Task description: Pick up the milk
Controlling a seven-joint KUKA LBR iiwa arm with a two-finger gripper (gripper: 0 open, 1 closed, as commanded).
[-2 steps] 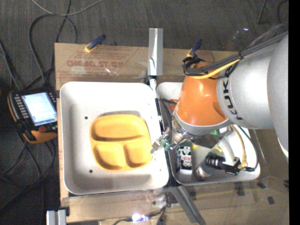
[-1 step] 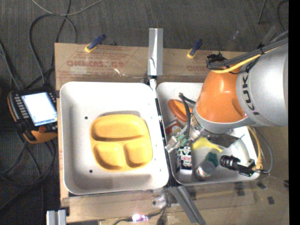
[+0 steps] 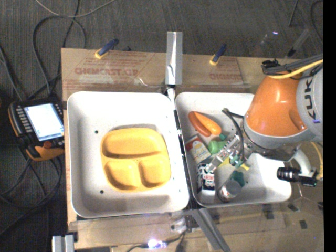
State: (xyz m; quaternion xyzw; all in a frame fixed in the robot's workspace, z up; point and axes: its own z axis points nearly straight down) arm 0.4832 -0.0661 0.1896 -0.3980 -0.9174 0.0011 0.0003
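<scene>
The gripper (image 3: 231, 156) sits low in the right bin (image 3: 268, 196), in the middle of a tight cluster of objects; whether it is clenched or released cannot be told from this angle. The milk (image 3: 208, 178), a small carton with dark print, appears to stand near the bin's left wall, just left of and nearer than the gripper, apart from it as far as the view lets one judge.

The crowding is the main hazard. A carrot (image 3: 205, 123) lies at the far side, a small packet (image 3: 198, 148) and a green item (image 3: 215, 146) lie between it and the carton, and a round metal can (image 3: 228, 192) sits just right of the carton. A descent slightly off target would likely close on the green item or the packet instead, or knock the can against the carton and tip it. The carton's closeness to the wall may also block one side of the grip, so that it slips out on lifting. The left bin (image 3: 84, 140) holds a yellow tray (image 3: 136, 157), well clear of the action.
</scene>
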